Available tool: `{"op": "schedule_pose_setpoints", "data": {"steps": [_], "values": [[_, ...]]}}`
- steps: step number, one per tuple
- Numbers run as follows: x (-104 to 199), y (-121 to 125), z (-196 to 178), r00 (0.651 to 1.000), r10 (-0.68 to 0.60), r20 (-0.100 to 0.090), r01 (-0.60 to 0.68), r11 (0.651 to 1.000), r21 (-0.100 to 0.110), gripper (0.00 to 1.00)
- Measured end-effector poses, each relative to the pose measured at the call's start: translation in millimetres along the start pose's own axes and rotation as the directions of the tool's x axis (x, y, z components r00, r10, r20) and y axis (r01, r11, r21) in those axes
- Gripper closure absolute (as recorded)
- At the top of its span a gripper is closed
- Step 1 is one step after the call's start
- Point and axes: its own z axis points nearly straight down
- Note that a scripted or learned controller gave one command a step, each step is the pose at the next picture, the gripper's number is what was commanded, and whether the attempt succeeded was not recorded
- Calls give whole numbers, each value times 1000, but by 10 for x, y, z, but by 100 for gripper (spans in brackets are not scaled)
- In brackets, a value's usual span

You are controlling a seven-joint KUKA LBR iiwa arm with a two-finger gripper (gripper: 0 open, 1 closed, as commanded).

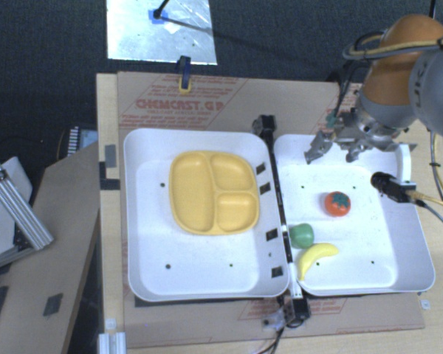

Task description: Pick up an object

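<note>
A red tomato (337, 203) lies in the middle of the right bin (406, 271). A green round object (302, 234) and a yellow banana (317, 257) lie near that bin's left wall, toward the front. My gripper (334, 148) hangs over the right bin's far edge, up and left of the tomato. Its two fingers are spread apart with nothing between them.
A yellow three-compartment plate (213, 192) sits in the left bin (148, 271). A black divider (277, 205) runs between the two bins. The arm's orange band (399, 57) and grey wrist lean in from the upper right.
</note>
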Motion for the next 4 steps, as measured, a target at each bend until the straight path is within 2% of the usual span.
{"op": "schedule_pose_setpoints", "data": {"steps": [1,2,3,4], "values": [[1,26,-88,1000,-2,1,2,1000,-14,0],[-83,75,387,1000,1,1,-1,1000,-11,0],[8,135,906,1000,-4,1,4,1000,-12,0],[11,145,1075,1000,-4,1,4,1000,-13,0]]}}
